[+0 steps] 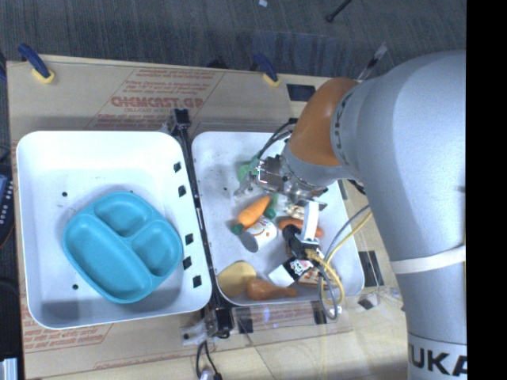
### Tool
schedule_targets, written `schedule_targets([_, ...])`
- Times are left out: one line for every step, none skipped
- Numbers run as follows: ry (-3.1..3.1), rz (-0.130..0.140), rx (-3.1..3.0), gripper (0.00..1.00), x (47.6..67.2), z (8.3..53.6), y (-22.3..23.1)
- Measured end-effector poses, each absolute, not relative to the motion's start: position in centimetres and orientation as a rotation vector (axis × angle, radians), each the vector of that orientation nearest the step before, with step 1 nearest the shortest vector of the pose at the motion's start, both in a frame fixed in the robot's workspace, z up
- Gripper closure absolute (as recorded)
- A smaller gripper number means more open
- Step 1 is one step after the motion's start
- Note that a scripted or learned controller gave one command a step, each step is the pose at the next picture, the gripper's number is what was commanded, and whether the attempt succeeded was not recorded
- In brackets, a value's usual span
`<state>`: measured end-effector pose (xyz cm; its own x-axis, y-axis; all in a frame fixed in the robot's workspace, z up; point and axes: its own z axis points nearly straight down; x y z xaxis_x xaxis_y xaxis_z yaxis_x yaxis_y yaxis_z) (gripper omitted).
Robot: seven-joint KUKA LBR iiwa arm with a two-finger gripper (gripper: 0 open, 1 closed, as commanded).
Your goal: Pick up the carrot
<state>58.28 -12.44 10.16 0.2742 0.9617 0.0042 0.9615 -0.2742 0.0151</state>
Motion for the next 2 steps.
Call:
schedule_targets([1.893,0.018,2.492,1.0,58.4,11.3,-12.5])
schedule_targets([1.678,-0.012,2.659,1.0,57.3,15.8,-11.2])
